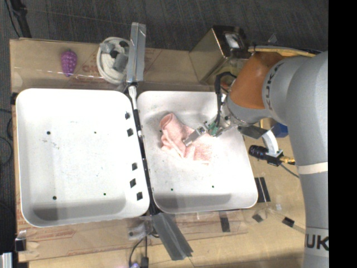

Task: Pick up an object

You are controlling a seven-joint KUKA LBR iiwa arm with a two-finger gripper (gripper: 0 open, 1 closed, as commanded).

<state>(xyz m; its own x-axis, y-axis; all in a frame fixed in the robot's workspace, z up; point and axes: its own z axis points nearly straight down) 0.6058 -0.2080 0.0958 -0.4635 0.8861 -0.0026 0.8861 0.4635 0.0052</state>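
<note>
The brown wooden bench (pixel 83 236) carries two shallow white plastic bins side by side; the left white bin (pixel 72 155) takes up the bench's left half, and the right white bin (pixel 223 188) sits against it, their inner rims meeting along a grey metal divider rail (pixel 136 144) that bears small black tabs. The big grey robot arm with an orange band above the wrist (pixel 295 99) comes in over the bench's right edge and bends down across the right bin's far right corner; a white stripe rings its lower link near the bench's front right corner. A crumpled pale pink cloth (pixel 175 134) lies in the right bin, in the far half and a little toward the divider, with a second pink fold trailing toward the bin's middle. The pincer (pixel 196 134) hangs low at the cloth's right side, its grey tip just at or on the pink fabric; whether its jaws are parted or closed I cannot tell, and no cloth is plainly seen between them. Along the bench's far edge, beyond the left bin, stands a white coil of cord or tape (pixel 113 59) just beside the rail's upper end; nearer the far left corner rests a small purple knobbly grape-like toy (pixel 68 62), well apart from the bins' contents.
</note>
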